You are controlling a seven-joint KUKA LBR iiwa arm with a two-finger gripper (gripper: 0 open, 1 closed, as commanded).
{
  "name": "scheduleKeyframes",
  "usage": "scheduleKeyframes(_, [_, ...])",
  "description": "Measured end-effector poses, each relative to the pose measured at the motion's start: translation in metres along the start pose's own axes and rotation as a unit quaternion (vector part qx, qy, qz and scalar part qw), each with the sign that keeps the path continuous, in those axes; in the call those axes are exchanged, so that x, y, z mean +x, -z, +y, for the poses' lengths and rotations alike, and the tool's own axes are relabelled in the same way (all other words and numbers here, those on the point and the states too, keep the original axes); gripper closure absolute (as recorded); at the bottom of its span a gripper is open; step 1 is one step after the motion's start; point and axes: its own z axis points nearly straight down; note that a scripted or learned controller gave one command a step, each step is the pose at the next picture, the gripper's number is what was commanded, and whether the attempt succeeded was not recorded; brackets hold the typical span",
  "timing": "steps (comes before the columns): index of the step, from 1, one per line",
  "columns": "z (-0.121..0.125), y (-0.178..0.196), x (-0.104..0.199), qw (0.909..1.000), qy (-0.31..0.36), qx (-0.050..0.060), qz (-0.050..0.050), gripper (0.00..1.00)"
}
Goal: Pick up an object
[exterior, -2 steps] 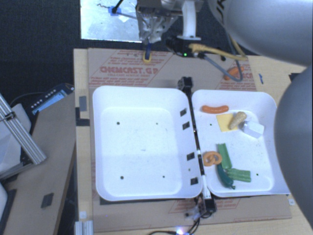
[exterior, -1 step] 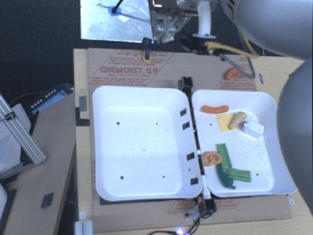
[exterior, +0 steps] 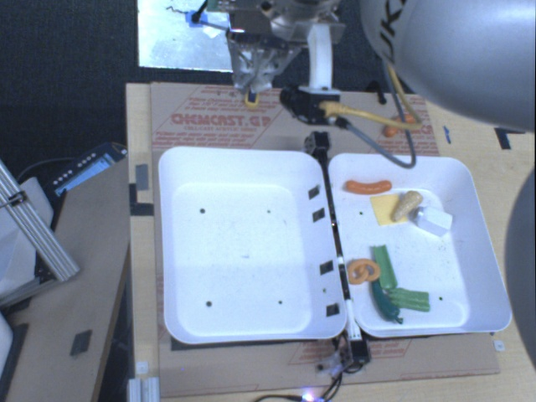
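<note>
The bench is pale wood, topped by a brown board with red lettering. On the board sit two white bins side by side, touching along the middle: the left bin at centre frame, the right bin toward the right edge. Grey and yellow cables trail across the board's upper right.

A big, rounded arm in glossy grey fills the top right, with part of a black letter printed on its shell. At its end sits a metallic wrist block, a white cylinder beside it, and a small gripper with a yellow tip. A yellow cable and a grey one trail off a black connector.
</note>
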Motion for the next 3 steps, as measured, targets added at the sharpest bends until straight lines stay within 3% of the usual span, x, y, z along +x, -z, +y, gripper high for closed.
scheduleKeyframes(1, [0.023,-0.044,-0.022,1.0,-0.003,-0.001,-0.001,1.0])
scheduleKeyframes(2, [0.05,-0.018,-0.031,1.0,-0.003,-0.002,0.0,1.0])
scheduleKeyframes(3, [0.045,0.071,-0.001,1.0,-0.001,-0.002,0.0,1.0])
